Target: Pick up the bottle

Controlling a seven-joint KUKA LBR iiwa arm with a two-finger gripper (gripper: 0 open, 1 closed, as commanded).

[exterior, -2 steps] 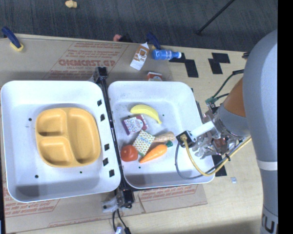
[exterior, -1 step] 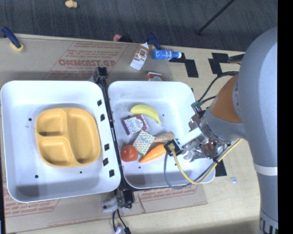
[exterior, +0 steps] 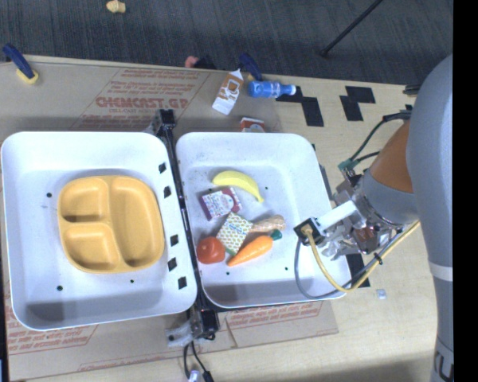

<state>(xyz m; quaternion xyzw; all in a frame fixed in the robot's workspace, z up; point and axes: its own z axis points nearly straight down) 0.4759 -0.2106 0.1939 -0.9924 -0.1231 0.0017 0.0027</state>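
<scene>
Camera view looks down on the bench, where the bottle [exterior: 269, 90] lies on its side outside both bins, on the brown board just behind the right bin [exterior: 303, 146]. It is small and blue, with its neck pointing to the view's right. Just left of it lies a small white and orange carton [exterior: 228, 92], and a second small packet [exterior: 252, 123] rests against the right bin's far rim.

Inside the right bin are a yellow banana [exterior: 239, 185], a red and white packet [exterior: 219, 204], a patterned packet [exterior: 234, 232], an orange carrot with a green tip [exterior: 252, 249], a tan roll-shaped piece [exterior: 269, 224] and a red tomato [exterior: 210, 250], all clustered near the bin's middle. In the left bin [exterior: 24, 157] sits a yellow divided plate [exterior: 110, 221] with three compartments.

At the right bin's near right corner is the gripper [exterior: 331, 241], well apart from the bottle, with yellow and black cables looping beneath it. Whether it is open or closed I cannot tell; nothing is seen in its grasp. A yellow-tipped blue clamp [exterior: 21, 64] grips the board's far left corner.
</scene>
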